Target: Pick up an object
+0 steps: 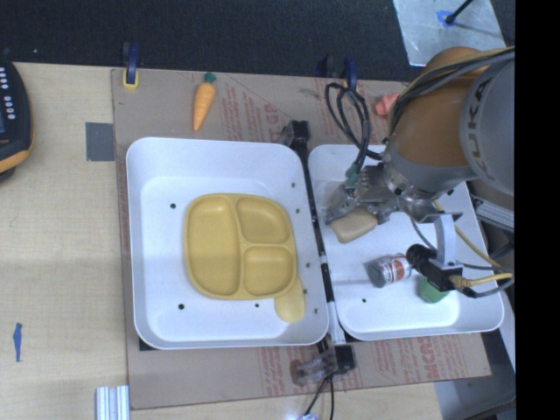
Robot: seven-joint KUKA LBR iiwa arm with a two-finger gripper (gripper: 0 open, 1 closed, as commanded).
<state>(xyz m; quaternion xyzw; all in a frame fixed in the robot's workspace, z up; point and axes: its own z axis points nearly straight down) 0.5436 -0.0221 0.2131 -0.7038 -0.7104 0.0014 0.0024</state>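
**Over the right bin: claw low at a tan piece**

On the left part of the counter (61,234), outside the bins, a toy carrot (203,103) lies alone near the top edge. Next comes the left bin (157,315). It holds a yellow divided plate (214,243) lying flat, and a small yellow lump (291,303) that touches the plate's lower right corner. None of these is near the arm.

In the right bin (376,315), the claw (343,206) hangs low in the upper left part, close to the wall between the two bins. A tan piece (354,227), rounded like a stone or a bread roll, lies just below it and seems to touch it. I cannot tell whether the claw is released or clenched, because the wrist covers it, so I do not say that it holds anything. Further right and lower, a small bottle (388,269) with a red label lies on its side, and a green thing (430,290) lies near it.

I judge that the tan piece is the target and that the grasp is the step in hand. To do it well, the claw should be centred across the narrow width of the piece and go down close to the bin floor before closing. The bin wall is near, so the approach should be straight down. The lift should be slow, because a rounded piece may slip out.
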